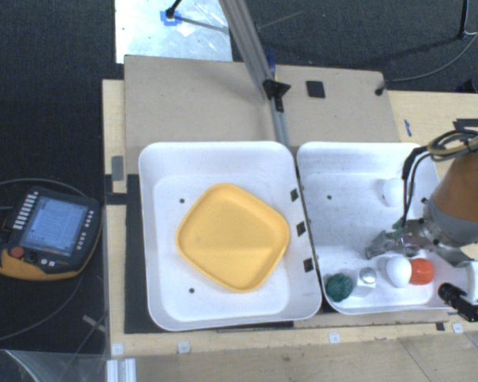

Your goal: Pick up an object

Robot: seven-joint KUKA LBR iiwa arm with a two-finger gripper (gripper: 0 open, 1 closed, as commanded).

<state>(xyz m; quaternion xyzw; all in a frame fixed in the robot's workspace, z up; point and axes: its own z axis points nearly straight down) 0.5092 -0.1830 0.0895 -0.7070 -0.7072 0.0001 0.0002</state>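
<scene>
Gripper (392, 249) sits low in the right bin (342, 173), near its front wall; whether it is released, clenched or grasping anything cannot be told from this view. Directly beneath and in front of it lies a cluster: a white ball (397, 270) touching an orange-red ball (421, 271), a small silver piece (367, 277), and a dark green object (338, 286) farther left. A yellow square plate (233, 236) occupies the left bin (155, 213).

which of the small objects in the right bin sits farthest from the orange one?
The pale white ball near the bin's upper wall, alone; the dark green ball, silver piece and white ball cluster beside the orange ball.
</scene>
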